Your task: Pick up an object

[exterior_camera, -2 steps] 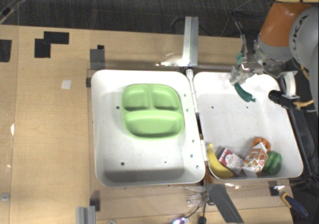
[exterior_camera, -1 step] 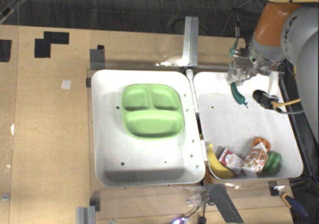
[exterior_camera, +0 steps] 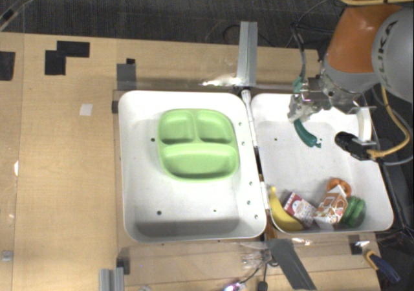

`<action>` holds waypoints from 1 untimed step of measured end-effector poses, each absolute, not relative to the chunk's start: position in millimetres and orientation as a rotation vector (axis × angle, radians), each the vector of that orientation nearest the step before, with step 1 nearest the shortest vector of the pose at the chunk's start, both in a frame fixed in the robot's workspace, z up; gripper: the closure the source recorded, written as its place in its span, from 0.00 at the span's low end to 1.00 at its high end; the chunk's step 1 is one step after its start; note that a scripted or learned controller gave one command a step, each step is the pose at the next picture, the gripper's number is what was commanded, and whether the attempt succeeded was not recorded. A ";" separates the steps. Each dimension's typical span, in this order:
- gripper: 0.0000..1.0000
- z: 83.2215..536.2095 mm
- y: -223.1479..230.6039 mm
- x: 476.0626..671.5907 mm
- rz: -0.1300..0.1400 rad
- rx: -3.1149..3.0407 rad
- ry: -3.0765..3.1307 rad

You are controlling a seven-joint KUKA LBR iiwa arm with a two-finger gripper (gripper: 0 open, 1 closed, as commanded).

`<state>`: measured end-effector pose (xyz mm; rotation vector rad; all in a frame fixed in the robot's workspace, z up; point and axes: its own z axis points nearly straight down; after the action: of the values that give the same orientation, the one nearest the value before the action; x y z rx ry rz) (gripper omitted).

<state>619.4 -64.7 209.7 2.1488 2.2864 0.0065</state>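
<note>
Meanwhile, left bin (exterior_camera: 129,154) holds a green plate (exterior_camera: 197,143); tool (exterior_camera: 304,121) state unclear above right bin (exterior_camera: 278,154).

You've got one cam, fixed above the bench (exterior_camera: 58,173), looking down at a slant. Far edge of the bench and dark floor beyond sit at top of frame, so it faces away from the near side. Mid range: both white bins fit whole, left bin (exterior_camera: 136,218) approx centre frame, right bin (exterior_camera: 381,212) toward the right edge. Arm (exterior_camera: 362,37) enters from upper right, partly cropped. No second view, so no overlap to log.
</note>
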 end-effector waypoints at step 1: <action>1.00 183.7 -28.5 574.1 0.001 2.417 2.009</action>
<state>574.1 -28.5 183.7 2.4168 2.0087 0.0010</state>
